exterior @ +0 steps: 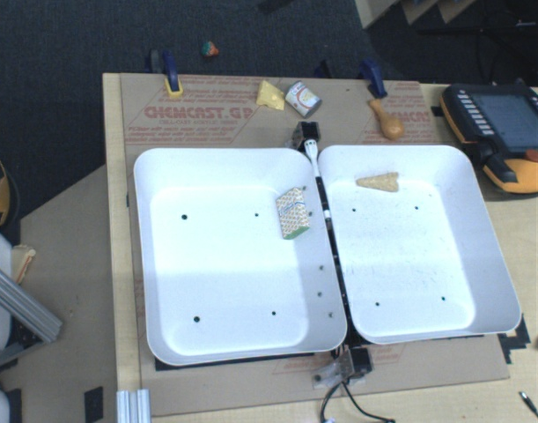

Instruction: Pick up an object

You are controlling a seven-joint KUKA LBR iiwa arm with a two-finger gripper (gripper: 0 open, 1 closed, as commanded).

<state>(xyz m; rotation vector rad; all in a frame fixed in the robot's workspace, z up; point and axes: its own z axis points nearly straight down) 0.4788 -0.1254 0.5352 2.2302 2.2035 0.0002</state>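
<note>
A small patterned packet, white with green and tan print, lies in the left bin near its right wall, toward the back. A tan wedge-shaped piece lies in the right bin near its back wall.
On the bench behind the bins lie a yellow piece, a small white box and a brown pear-shaped object. Blue clamps hold the board's back edge. A teach pendant sits at the right. A metal frame stands at the left.
</note>
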